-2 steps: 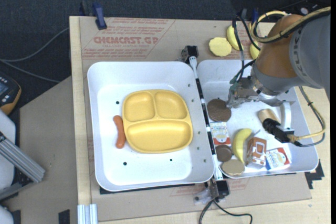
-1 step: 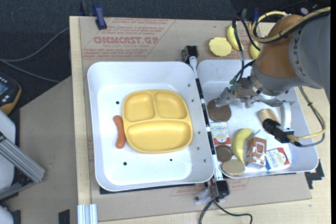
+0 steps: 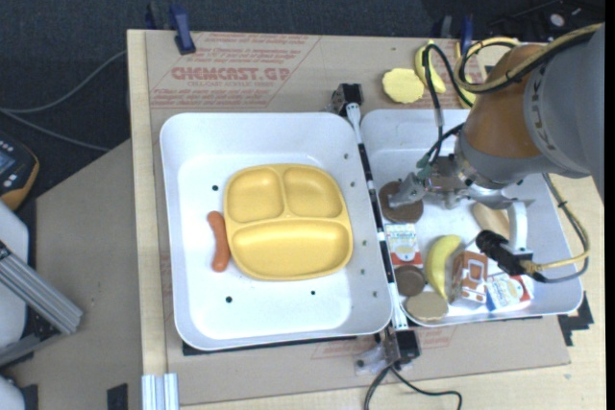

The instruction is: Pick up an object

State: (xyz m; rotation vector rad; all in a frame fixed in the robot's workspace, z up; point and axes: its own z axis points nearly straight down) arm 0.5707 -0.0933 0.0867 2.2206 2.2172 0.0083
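Observation:
The right bin [image 3: 404, 132] holds several small items along its left and front sides. A brown round piece [image 3: 397, 204] lies by the divider. Below it are a small red and white packet [image 3: 402, 244], a banana [image 3: 440, 262], two brown discs [image 3: 419, 293] and an orange and white carton [image 3: 473, 277]. My gripper [image 3: 423, 188] reaches in from the right, low over the bin, its tip right beside the brown round piece. Whether it touches that piece is unclear. The arm's grey and orange body [image 3: 524, 115] covers the bin's right half.
The left bin [image 3: 192, 302] holds a yellow divided plate [image 3: 286, 220] with a red sausage [image 3: 219, 240] beside it on the left. A yellow lump [image 3: 404, 85] lies on the bench behind the right bin, next to looped cables [image 3: 452, 72]. Blue clamps [image 3: 180, 26] grip the bench's far edge.

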